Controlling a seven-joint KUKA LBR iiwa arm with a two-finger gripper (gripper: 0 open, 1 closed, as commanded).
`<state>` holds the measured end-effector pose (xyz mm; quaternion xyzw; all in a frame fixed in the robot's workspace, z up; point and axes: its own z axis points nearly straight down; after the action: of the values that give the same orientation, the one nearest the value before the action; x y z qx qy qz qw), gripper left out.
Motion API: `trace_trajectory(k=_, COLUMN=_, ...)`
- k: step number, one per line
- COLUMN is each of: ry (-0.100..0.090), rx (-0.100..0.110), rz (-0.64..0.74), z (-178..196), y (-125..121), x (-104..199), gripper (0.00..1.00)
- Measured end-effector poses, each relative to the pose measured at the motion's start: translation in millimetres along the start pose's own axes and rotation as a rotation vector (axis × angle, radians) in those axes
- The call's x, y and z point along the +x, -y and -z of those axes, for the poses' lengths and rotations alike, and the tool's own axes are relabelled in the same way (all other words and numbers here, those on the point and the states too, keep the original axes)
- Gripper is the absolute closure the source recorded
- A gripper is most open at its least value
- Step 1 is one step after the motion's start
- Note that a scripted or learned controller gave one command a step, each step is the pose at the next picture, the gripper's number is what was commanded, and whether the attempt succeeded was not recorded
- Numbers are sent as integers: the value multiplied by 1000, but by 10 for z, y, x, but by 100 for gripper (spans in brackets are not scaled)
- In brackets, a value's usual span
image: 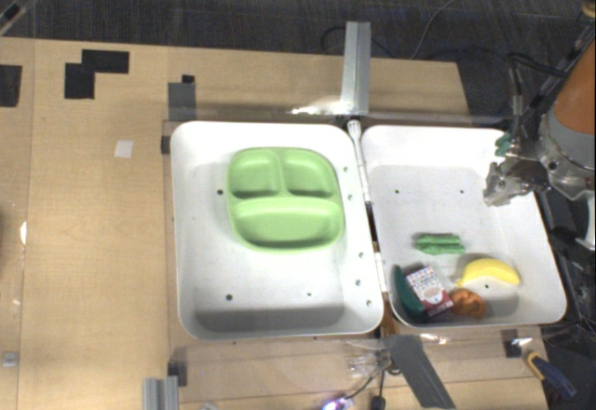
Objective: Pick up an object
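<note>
The tabletop [84, 240] was light wood, and two white bins sat on it side by side. The left bin [200, 296] held a green plate [282, 197] with three sections. The plate lay flat near the middle of that bin, a little toward the back.

The right bin [419, 166] held a small pile of things near its front edge. A little green thing [438, 243] lay by itself, just behind the others. A yellow banana [491, 273] lay near the front right corner. Touching the banana's left end was a brown lumpy thing [470, 304]. Beside that was a small box with a white and red picture [426, 285], and it leaned on something dark green [402, 287] at the front left of that bin. The small things were too blurry to name any better.

The arm [573, 115] came in from the right. Its claw [504, 183] hung over the right side of the right bin, behind the banana and well apart from the pile. It held nothing. Whether the claw was wide or narrow could not be told, because it looked like one grey blur.
</note>
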<state>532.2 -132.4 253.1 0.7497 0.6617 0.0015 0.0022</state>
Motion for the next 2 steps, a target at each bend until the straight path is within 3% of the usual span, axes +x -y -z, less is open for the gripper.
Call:
trace_trajectory(k=1, ry=-1, rx=4, rz=62, z=-689, y=-306, x=758, gripper=100)
trace_trajectory(k=2, ry=-1, rx=3, rz=62, z=-686, y=-308, x=755, gripper=0)
